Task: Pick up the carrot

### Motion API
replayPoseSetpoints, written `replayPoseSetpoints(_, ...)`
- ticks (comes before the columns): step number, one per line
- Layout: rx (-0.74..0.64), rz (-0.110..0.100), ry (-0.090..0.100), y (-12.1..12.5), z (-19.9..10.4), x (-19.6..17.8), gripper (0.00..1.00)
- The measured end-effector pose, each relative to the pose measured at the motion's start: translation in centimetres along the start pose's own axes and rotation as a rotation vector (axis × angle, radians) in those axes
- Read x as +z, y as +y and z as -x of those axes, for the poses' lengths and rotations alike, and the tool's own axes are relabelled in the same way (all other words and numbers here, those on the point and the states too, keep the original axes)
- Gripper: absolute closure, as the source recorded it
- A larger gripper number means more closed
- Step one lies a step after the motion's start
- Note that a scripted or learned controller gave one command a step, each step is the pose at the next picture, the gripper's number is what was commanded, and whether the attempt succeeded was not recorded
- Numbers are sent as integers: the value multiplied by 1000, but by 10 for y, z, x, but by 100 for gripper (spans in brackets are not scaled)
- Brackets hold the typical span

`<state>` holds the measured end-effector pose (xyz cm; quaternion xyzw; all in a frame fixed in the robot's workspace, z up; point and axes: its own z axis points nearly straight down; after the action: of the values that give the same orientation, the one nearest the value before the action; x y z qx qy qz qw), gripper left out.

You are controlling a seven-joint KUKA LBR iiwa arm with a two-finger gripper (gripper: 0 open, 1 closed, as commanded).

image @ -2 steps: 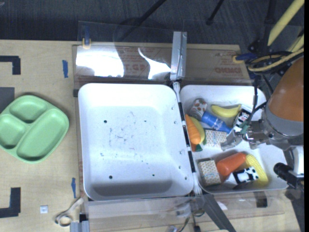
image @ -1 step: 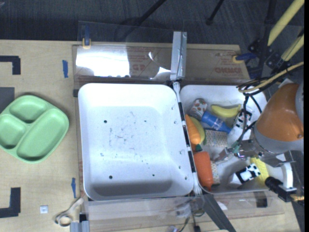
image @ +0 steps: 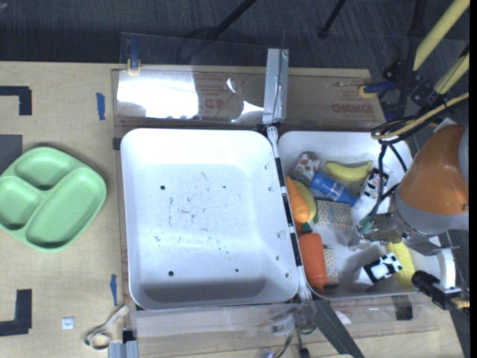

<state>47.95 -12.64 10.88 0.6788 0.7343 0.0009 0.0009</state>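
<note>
Arm (image: 432, 181) bent low over right bin (image: 339, 142), end effector (image: 370, 228) state unclear, beside carrot (image: 313, 259).

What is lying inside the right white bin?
Right bin: carrot along its left wall, banana, blue bottle, other toys. The arm covers its right part.

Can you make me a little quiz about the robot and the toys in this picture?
1. True or false: the carrot lies in the right bin.
2. Which colour is the divided plate beside the bins: A green, B red, C blue?
3. Fill in: the banana lies by the bin's ____ wall, far or near?

Key: 1 true; 2 A; 3 far.
</note>
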Motion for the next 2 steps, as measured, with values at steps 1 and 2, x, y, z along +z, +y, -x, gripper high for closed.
replayPoseSetpoints(1,391,-3,-1,28,-16,10,100)
replayPoseSetpoints(2,637,-5,-1,18,-23,-27,100)
